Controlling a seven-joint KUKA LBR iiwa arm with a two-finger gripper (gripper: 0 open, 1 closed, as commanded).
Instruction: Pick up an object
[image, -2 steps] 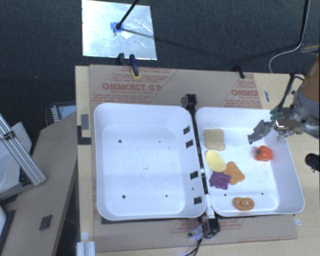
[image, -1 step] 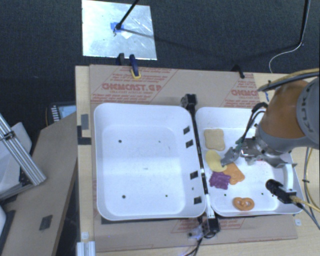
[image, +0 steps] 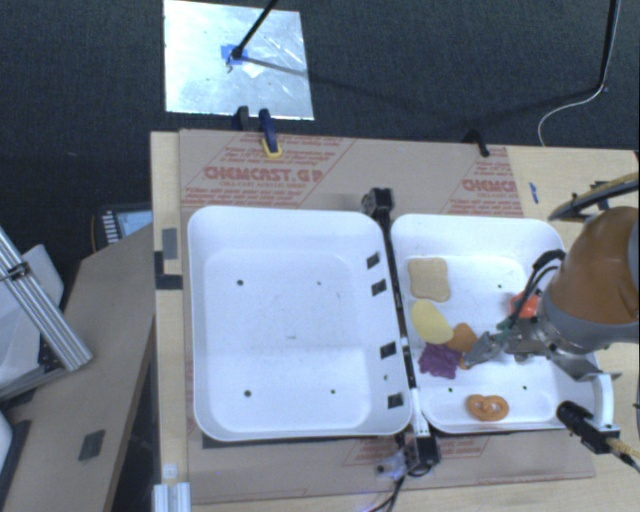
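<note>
We see two white bins side by side on a bench. The left bin has nothing we need to name inside it. The right bin holds a few small toy foods. A tan piece that looks like a slice of toast lies near the bin's left wall, toward the far side. Just below it is a yellow, rounded piece, and an orange piece touches its right side. A purple piece sits just under the yellow one, close to the left wall. An orange pretzel lies alone near the front edge of the bin. A small red thing peeks out beside the arm, and we cannot tell what it is. The grey arm with its orange band comes in over the right side of this bin. Its gripper points at the orange piece and the purple piece and sits just beside them. We cannot tell if the gripper is squeezed together or spread apart, and we see nothing in its grip.
</note>
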